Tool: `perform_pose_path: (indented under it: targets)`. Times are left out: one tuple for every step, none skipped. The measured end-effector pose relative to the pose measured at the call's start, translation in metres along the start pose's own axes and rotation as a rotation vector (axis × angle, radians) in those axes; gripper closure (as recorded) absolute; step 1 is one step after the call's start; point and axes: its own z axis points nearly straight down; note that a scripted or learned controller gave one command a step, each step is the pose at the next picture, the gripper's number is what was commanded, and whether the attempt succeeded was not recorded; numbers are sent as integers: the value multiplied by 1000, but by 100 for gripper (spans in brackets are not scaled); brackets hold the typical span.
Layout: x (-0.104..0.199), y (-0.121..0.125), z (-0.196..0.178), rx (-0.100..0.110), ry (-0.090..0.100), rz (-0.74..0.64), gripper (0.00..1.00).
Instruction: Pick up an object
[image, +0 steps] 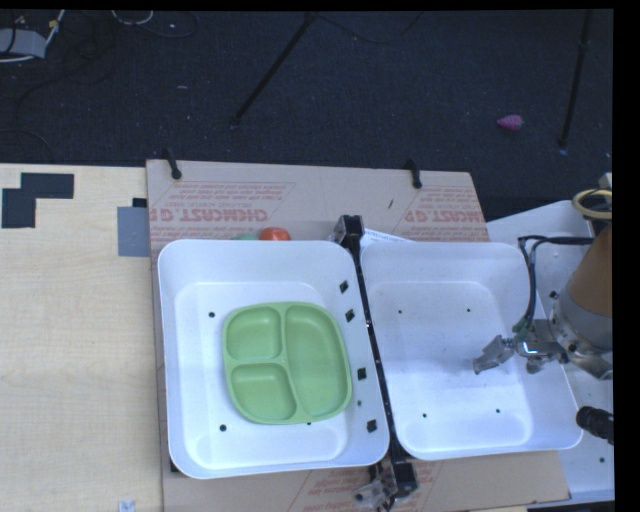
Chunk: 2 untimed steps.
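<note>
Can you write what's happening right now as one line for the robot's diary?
claw: over right bin, holding nothing seen | green plate: lying in left bin, untouched | pick: not yet done

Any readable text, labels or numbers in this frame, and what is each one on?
Red print on the cardboard sheet behind the bins, upside down and repeated twice: too blurred to read with confidence.
Red print on the cardboard's front edge: too cut off to read.
No text on the green plate or the bins.

Light green three-compartment plate (287, 362), lying flat, face up, slightly rotated, in the left bin
</note>
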Motion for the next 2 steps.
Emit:
perform_pose_path:
  targets:
    - [1,-1,54,1,1,1,0]
    - [0,0,41,-2,-1,3,100]
